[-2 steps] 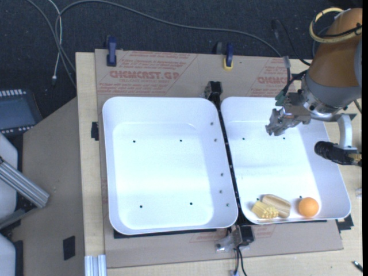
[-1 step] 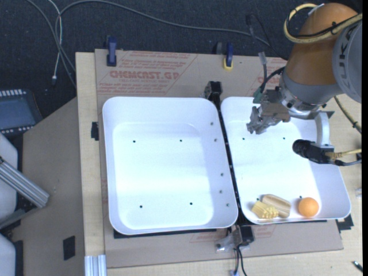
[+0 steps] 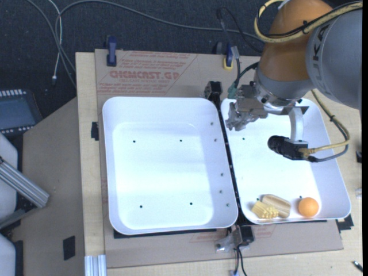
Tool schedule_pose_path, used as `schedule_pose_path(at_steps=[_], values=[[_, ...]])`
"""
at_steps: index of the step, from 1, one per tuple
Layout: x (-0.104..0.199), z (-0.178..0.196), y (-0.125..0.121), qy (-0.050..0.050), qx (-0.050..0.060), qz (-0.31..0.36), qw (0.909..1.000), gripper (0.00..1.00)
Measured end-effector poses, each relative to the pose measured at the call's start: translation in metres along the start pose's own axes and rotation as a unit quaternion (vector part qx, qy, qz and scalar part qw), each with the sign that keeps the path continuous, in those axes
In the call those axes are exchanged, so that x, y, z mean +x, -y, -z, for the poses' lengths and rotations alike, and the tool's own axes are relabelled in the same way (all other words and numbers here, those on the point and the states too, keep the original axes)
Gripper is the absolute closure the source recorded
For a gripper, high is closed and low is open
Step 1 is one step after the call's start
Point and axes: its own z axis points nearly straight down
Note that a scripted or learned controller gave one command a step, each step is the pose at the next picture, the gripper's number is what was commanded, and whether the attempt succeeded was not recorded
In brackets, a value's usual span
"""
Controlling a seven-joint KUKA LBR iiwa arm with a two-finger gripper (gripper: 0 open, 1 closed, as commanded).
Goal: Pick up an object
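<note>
A KUKA arm's gripper (image 3: 237, 119) hangs over the far-left corner of the right bin (image 3: 332, 184), its grip impossible to make out, well apart from the orange ball (image 3: 309, 206), tan bread roll (image 3: 277, 201) and yellow corn piece (image 3: 264, 211) at the near rim.

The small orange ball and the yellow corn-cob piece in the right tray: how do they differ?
The small orange ball is round and smooth; the yellow corn-cob piece is elongated and bumpy. The ball lies by itself, while the cob lies against a tan bread-like roll. The ball sits nearer the right white tray's outer edge; the cob sits closer to the left white tray. Both lie at the right tray's near end, apart from the claw.
</note>
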Motion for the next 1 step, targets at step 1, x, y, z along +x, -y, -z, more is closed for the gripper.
schedule_pose_path(at_steps=[1], values=[[0.0442,0.0012,-0.0029,0.0,0.0,0.0,1.0,1.0]])
